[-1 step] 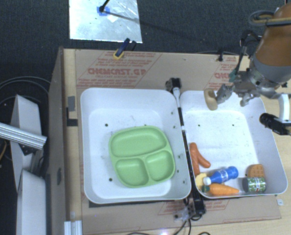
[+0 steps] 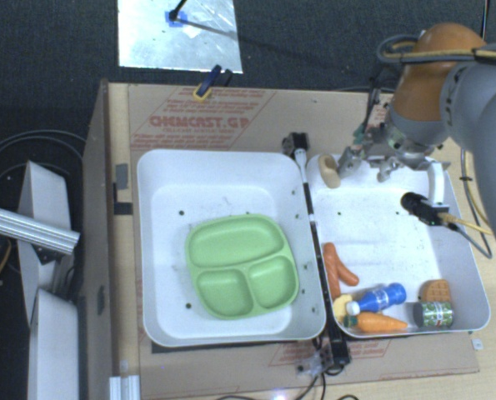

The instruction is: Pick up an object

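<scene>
bench [image 2: 189, 115] | left bin [image 2: 160, 182]: green tray [image 2: 241, 265] | right bin [image 2: 468, 294]: bottle [image 2: 379, 297], carrot [image 2: 383, 323]

Green divided plate [image 2: 241, 265] sits in left white bin [image 2: 160, 182]; cardboard sheet [image 2: 206, 111] under both bins; shiny foil square [image 2: 179, 22] behind.

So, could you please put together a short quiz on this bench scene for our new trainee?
1. True or false: the green divided plate lies in the left bin.
2. Which item sits nearest the right bin's front right corner?
A. blue bottle
B. green can
C. sausages
3. Fill in: the carrot lies along the right bin's ______ wall.

Key
1. True.
2. B; the can lies beside a brown cookie.
3. Front, meaning the wall at the bottom of the view; the tool is over the opposite, far end.
</scene>
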### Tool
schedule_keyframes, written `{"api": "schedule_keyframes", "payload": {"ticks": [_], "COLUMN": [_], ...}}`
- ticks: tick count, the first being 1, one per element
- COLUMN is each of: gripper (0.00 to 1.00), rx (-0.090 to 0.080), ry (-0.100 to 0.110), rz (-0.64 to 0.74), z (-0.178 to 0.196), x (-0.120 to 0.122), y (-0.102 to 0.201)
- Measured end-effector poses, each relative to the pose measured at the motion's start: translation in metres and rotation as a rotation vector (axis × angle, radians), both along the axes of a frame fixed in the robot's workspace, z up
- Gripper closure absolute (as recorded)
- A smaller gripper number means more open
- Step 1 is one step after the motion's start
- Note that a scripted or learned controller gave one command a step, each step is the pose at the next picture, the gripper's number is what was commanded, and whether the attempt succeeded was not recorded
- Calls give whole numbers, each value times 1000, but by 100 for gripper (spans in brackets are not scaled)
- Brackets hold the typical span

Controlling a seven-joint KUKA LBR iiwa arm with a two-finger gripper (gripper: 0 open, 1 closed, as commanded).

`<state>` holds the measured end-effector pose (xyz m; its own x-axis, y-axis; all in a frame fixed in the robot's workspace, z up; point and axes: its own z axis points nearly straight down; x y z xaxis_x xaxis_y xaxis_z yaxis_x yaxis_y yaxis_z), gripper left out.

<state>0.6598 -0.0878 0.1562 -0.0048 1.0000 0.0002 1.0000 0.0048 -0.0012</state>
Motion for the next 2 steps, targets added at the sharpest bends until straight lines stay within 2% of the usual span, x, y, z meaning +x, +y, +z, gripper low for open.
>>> {"api": "schedule_keyframes", "payload": {"ticks": [1, 2], "gripper": [0, 100], "rx": [-2, -2], "ry": [0, -5], "rz": [0, 3], "z": [-73, -61], "x": [8, 10], "y": [4, 5]}}
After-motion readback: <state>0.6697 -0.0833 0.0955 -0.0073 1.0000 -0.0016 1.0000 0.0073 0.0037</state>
